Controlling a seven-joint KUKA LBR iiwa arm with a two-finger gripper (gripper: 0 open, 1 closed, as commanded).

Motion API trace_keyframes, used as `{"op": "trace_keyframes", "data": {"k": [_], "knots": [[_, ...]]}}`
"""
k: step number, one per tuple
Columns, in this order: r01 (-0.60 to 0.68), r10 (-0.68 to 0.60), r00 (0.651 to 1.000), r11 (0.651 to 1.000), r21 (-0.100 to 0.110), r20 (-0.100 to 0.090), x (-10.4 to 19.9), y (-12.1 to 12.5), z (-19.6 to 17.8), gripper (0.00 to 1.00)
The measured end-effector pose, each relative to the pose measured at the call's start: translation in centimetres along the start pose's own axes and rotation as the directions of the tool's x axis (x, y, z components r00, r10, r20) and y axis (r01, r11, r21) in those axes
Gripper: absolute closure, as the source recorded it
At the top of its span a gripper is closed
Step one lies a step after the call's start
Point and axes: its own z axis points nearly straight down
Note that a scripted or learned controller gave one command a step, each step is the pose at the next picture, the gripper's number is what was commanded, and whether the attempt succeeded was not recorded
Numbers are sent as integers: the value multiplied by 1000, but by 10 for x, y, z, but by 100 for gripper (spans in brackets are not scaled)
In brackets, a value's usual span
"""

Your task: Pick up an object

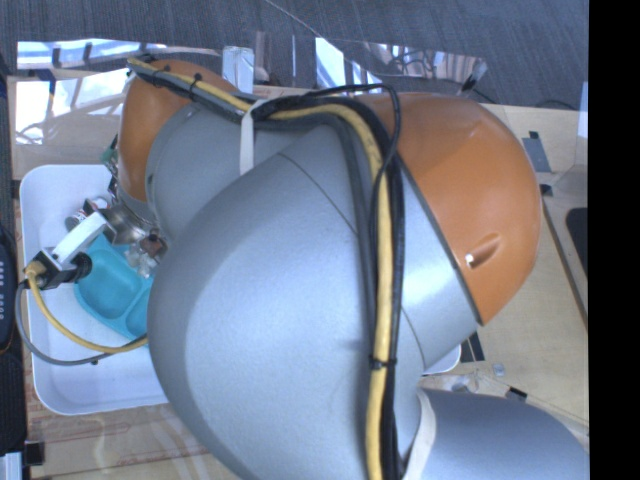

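Observation:
My grey arm with its orange band covers most of the camera view and reaches down into the left white bin (50, 193). The gripper (140, 243) hangs low over a light blue, tray-like object (112, 293) lying in the middle of that bin. The gripper's tip is right at the blue object's upper edge. The arm hides the right part of the blue object and whether anything is held.
A small green item (109, 154) peeks out by the arm at the bin's back edge. The bin's near wall (90, 393) runs along the bottom left. The arm covers the right bin and most of the bench.

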Motion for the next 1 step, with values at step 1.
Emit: {"op": "trace_keyframes", "data": {"k": [1], "knots": [[-76, 76, 997, 997, -2, -2, 8, -5, -28, 100]]}}
